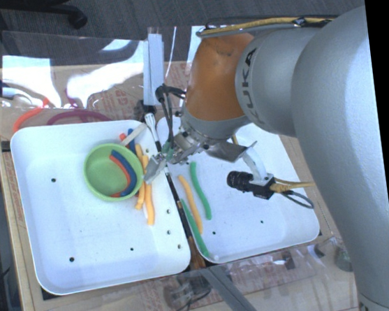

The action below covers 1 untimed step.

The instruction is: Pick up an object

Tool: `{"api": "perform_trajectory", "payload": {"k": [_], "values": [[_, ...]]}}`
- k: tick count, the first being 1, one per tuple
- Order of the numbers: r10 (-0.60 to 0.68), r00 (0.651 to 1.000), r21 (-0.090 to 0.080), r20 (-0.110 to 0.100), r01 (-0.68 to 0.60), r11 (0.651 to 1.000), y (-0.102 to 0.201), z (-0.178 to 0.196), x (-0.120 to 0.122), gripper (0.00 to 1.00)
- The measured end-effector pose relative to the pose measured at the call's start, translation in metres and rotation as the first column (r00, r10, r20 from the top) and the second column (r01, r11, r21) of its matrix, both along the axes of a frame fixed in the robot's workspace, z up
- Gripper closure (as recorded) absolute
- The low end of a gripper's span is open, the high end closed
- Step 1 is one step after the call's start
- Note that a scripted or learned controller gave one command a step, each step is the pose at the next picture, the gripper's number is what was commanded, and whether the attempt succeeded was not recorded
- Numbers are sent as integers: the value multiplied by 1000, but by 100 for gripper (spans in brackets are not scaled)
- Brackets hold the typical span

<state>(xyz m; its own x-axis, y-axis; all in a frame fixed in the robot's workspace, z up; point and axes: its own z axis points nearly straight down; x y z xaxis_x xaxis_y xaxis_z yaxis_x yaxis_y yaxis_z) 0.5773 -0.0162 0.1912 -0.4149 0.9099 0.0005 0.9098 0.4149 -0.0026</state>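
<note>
Orange sticks (146, 201) — where do they lie?
Fanned out in the left bin (70, 230), near its right edge, just beside the green bowl (109, 174).
And the gripper (156, 167)?
Low over that same edge, at the sticks' upper ends — whether it is open or closed, I cannot tell. A green strip (200, 193) lies in the right bin (273, 226), near its left edge.

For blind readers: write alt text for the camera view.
A grey-and-orange robot arm reaches in, claw at the seam between two white bins. The left bin holds a green bowl and yellow sticks; the right bin, a green strip.
</note>
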Motion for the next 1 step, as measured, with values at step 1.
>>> {"api": "perform_trajectory", "payload": {"k": [1], "values": [[99,995,1,-2,-99,995,23,0,-20,0]]}}
